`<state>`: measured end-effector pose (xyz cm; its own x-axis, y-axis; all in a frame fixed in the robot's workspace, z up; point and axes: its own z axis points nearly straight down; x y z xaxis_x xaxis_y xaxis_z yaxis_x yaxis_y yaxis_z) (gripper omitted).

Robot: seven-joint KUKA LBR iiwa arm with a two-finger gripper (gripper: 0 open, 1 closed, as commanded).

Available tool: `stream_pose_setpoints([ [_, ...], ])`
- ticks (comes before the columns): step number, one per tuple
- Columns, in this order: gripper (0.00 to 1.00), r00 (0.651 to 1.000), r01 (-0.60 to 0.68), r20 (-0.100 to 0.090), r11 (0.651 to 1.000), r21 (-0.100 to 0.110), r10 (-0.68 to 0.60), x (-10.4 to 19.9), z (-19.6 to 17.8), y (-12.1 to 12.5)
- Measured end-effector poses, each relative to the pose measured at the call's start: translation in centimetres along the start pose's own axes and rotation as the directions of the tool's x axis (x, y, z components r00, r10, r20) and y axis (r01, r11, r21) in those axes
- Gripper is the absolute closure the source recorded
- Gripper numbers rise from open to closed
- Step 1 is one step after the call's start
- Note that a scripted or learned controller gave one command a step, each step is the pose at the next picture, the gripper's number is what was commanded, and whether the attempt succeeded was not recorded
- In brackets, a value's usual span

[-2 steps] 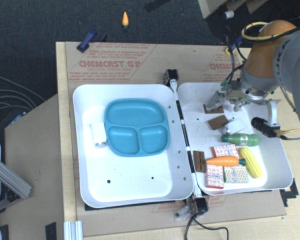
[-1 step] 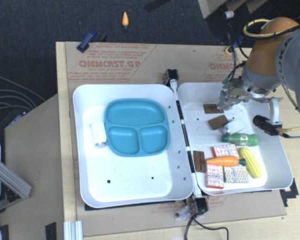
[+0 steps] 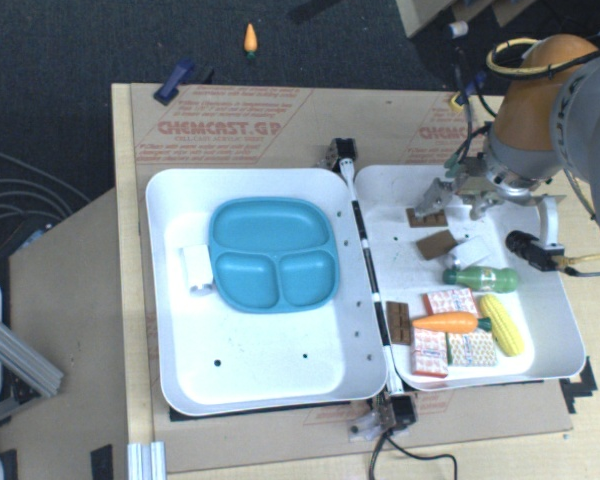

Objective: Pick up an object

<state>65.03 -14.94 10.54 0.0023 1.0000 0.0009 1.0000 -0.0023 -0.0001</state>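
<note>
Lying nearest in the right bin (image 3: 570, 353) are patterned packets (image 3: 450, 346), an orange carrot (image 3: 445, 322) and a yellow corn cob (image 3: 503, 324). Just beyond the carrot rests a green bottle (image 3: 483, 279), then a brown block (image 3: 435, 245). Farther still, the claw (image 3: 458, 197) hangs above the bin; its opening cannot be judged.

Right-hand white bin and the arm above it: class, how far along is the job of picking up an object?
Done: the gripper has reached over the right-hand white bin, near the brown flat pieces. In hand: no object is seen lifted. Left: grasping and raising one; the orange toy carrot and yellow toy corn cob lie in the bin.
</note>
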Motion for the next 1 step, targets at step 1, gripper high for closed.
stream_pose_setpoints([
  [1, 1.0, 1.0, -0.001, 0.0, 1.0, -0.002, 0.001, 0.0, -1.03, 0.05],
])
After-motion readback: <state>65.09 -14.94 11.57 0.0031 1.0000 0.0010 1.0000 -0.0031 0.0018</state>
